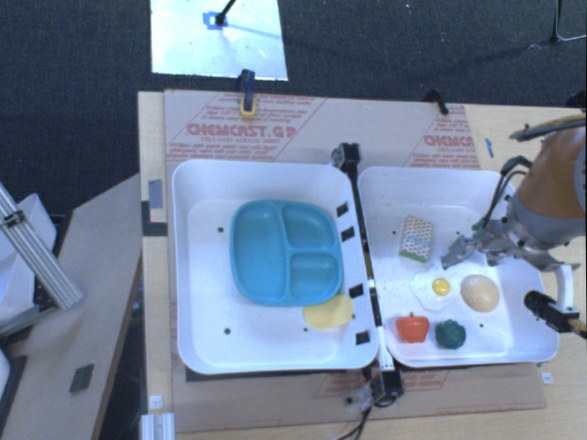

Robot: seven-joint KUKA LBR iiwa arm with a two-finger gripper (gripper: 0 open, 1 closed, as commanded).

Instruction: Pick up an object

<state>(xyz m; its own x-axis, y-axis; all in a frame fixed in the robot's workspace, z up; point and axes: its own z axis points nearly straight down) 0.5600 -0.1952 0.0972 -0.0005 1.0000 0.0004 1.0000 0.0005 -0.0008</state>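
Note:
The right bin (pixel 385 191) holds several small items. A checkered green-and-white packet (pixel 417 237) lies toward its middle, a toy fried egg (pixel 434 290) sits below it, and a beige egg-shaped piece (pixel 479 292) is beside the fried egg. A red toy pepper (pixel 413 327) and a dark green broccoli-like piece (pixel 449 335) lie along the front wall. My gripper (pixel 461 251) hangs over the right bin. It is just above and between the fried egg and the beige piece, to the right of the packet. Nothing is seen held in it.
The left bin (pixel 197 273) holds a blue divided plate (pixel 284 251), with a yellow rounded piece (pixel 328 313) at its front right corner. A black-clipped divider (pixel 358 246) separates the bins. The arm's grey and orange body (pixel 555 191) covers the right bin's far right side.

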